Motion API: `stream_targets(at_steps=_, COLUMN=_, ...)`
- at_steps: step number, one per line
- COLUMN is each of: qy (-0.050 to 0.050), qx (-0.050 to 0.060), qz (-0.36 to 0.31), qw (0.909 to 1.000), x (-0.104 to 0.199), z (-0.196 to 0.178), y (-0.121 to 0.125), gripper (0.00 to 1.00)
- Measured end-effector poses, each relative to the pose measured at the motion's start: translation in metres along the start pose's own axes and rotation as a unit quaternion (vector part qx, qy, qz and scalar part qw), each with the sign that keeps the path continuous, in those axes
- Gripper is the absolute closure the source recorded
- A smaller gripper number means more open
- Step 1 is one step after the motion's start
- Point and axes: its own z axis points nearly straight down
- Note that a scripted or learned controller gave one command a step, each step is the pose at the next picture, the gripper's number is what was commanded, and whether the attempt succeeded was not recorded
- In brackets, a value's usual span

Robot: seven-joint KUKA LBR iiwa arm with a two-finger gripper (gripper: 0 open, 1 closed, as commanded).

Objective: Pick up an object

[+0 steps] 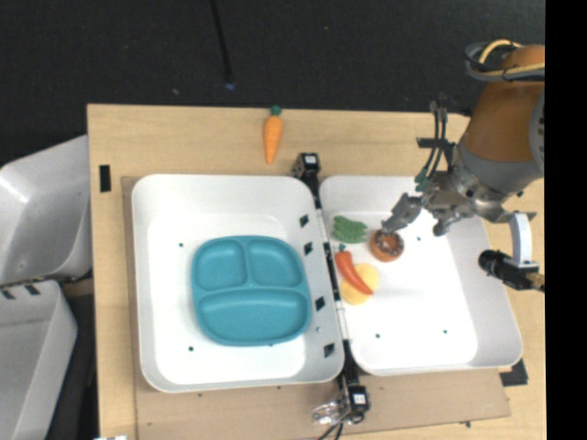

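So my light wooden bench (183,140) sits on a dark, almost black floor (110,44), with a thin dark line (218,26) running across it up top. Off to the side there's some white plastic housing (37,218). Lighting's pretty even.

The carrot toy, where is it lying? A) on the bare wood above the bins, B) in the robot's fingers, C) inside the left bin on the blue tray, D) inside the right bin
A: the orange carrot rests on the wooden bench, just beyond the top rim of the left bin.
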Motion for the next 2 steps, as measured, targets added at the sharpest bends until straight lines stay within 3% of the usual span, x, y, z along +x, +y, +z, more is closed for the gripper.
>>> stream_targets(at_steps=1, qy=-0.001, qx=-0.007, qz=-0.002, qw=1.0000, x=0.000, z=-0.008, y=0.002, gripper=0.00)
stream_targets(at_steps=2, qy=-0.001, qx=-0.005, qz=-0.001, qw=1.0000, x=0.001, z=0.036, y=0.009, gripper=0.00)
